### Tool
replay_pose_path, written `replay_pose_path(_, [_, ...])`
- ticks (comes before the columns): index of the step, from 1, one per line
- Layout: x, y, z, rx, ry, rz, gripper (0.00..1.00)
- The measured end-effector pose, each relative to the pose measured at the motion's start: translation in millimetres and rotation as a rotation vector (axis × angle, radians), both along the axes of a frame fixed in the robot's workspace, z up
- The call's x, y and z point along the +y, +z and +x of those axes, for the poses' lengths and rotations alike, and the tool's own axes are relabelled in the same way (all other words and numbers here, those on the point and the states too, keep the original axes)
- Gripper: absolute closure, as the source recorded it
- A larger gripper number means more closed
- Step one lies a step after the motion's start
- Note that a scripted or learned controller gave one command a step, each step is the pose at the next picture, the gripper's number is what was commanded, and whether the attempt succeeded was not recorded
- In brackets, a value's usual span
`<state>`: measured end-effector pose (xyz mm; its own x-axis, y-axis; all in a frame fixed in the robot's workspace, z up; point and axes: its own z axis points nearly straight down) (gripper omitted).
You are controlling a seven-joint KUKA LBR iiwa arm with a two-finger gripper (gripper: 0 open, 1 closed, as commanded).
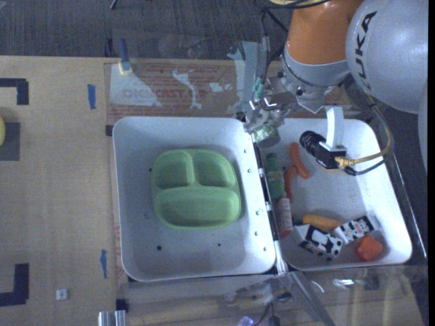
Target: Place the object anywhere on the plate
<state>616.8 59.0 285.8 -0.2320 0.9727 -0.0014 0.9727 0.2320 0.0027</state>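
Robot gripper (265, 124) poised over the seam between two white bins; whether its jaws are open cannot be told.

Green, smooth, three-compartment plate (197, 187) lies in the left bin (136, 250). Right bin (394, 202) holds small toys, including an orange carrot (299, 161), on a pale wooden bench (54, 182).

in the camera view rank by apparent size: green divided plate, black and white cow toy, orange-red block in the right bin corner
1. Green divided plastic plate, far the largest.
2. Black and white cow toy.
3. Orange-red block, smallest.

Green three-compartment plate (197, 187) lies flat and bare in the left bin (136, 250).
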Motion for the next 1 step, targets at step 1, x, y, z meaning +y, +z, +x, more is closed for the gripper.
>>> replay_pose_path(1, [0.5,-0.2,-0.2,0.001,0.000,0.000,0.00])
